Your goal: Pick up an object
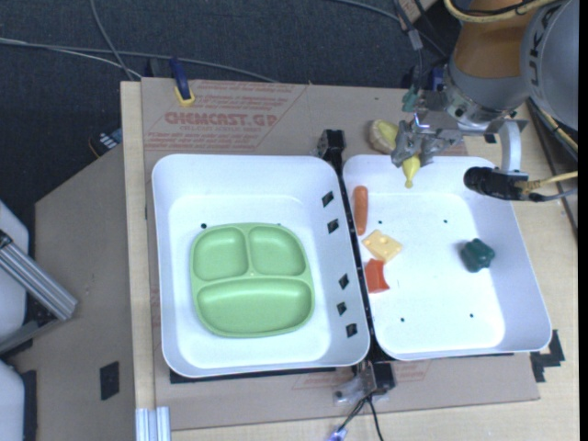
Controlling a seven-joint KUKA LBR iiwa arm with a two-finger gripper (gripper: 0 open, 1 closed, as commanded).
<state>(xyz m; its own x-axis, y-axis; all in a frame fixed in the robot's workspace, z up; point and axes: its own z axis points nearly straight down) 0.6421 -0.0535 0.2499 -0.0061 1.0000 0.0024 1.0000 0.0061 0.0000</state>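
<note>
1. Camera view looks down on the arm [501, 35], which reaches in from the upper right of the frame, its orange band at the top edge.
2. Its fingers [405, 152] point down over the upper left corner of the right bin [524, 274], close to the far rim.
3. They stand close together on a small yellow piece [411, 170], whose tip pokes out just below them; I cannot tell whether the piece is clear of the bin floor.
4. A pale yellow lump [383, 134] lies on the bench [230, 118] just beyond that rim, to the left of the fingers.
5. Along the left side of the right bin, from top to bottom, lie an orange stick [361, 209], a yellow wedge [382, 245] and a red piece [377, 277]. The wedge and the red piece are near each other, and all three are close to the divide between the bins.
6. A dark green lump [477, 255] sits alone towards the right side of the same bin, well apart from the others.
7. In the left bin [175, 200], a light green divided plate [250, 278] lies flat in the lower middle, with two small compartments above one long one.
8. A blue and yellow clamp [182, 83] grips the bench edge in the upper left of the frame.
</note>
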